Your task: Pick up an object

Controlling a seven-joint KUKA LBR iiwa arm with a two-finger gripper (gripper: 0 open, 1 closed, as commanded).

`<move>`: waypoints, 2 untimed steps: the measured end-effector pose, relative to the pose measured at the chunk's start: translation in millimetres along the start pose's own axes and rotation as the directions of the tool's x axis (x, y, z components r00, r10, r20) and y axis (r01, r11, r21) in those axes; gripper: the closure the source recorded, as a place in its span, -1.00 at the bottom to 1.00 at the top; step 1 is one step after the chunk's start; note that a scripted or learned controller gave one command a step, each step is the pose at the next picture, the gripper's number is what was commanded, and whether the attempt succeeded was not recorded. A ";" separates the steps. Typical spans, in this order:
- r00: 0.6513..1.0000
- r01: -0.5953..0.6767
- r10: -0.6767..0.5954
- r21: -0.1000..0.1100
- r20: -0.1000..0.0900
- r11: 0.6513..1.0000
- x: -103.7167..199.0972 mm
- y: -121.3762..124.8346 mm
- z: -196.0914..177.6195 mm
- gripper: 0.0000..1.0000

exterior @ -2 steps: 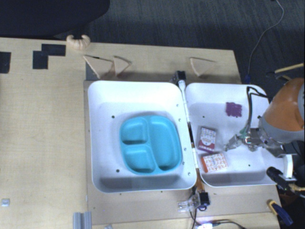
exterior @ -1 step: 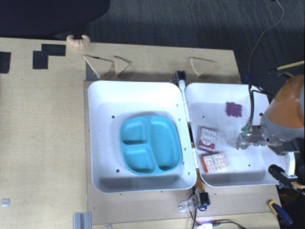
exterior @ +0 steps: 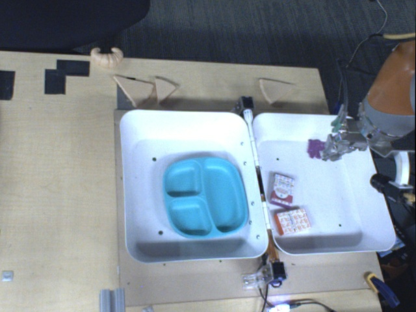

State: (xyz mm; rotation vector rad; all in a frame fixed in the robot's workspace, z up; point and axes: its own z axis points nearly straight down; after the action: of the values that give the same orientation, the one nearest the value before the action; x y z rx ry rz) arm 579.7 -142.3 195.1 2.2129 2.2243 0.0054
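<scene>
My arm reaching into the right of two white bins, my claw beside a small purple object.

Nearest the camera, along the front of the right bin [exterior: 374,239], lies a small orange-and-white packet [exterior: 292,221], and just behind it a red-and-white packet [exterior: 283,189], tilted, the two close but not clearly touching. In the left bin [exterior: 133,174] sits a blue tray [exterior: 205,197] with three compartments, resting on the bin floor. Farther back in the right bin, near its rear wall, is a small purple object [exterior: 316,149]. My claw [exterior: 338,143] hangs just right of it, touching or nearly so; I cannot tell how far open my claw is, nor whether it has hold of anything. My grey arm [exterior: 390,125] with its orange band comes in from the right edge.
</scene>
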 end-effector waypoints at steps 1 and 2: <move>1.000 -0.002 0.002 0.003 0.000 1.000 -9.9 -43.9 -19.1 1.00; 1.000 -0.002 0.002 0.001 0.002 1.000 -64.1 -71.9 -46.6 1.00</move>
State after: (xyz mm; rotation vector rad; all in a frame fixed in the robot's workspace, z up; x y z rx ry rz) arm 507.9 -206.7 241.3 2.2147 2.2224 0.0021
